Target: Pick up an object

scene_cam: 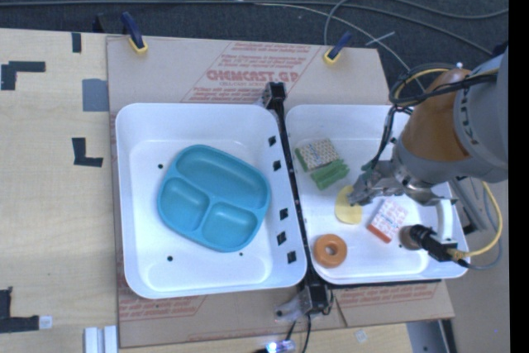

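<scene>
The gripper (361, 193) is low in the right bin (347, 116), over a pale yellow object (349, 211) near the front edge. Finger state unclear. Likely mid-approach; next, a secure grasp.

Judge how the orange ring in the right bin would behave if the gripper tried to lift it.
The orange ring lies flat on the right bin floor, so it probably won't roll. Its low profile may let fingers slide over it. It looks small and likely light, so a nudge could shove it.
</scene>
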You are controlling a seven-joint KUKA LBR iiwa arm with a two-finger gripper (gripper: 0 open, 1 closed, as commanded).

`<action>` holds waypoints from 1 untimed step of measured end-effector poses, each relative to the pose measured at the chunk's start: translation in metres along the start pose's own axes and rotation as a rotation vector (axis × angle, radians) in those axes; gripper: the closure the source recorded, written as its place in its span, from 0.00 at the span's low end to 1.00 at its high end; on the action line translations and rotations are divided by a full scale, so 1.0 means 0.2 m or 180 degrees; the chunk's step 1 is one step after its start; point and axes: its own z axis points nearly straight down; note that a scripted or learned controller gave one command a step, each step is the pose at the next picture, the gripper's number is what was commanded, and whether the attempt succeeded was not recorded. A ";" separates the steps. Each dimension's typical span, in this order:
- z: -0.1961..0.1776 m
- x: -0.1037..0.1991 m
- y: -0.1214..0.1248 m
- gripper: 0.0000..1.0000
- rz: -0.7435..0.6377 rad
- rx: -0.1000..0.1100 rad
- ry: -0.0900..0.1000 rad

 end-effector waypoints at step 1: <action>-0.21 -0.02 0.01 1.00 -0.0002 0.0031 0.0021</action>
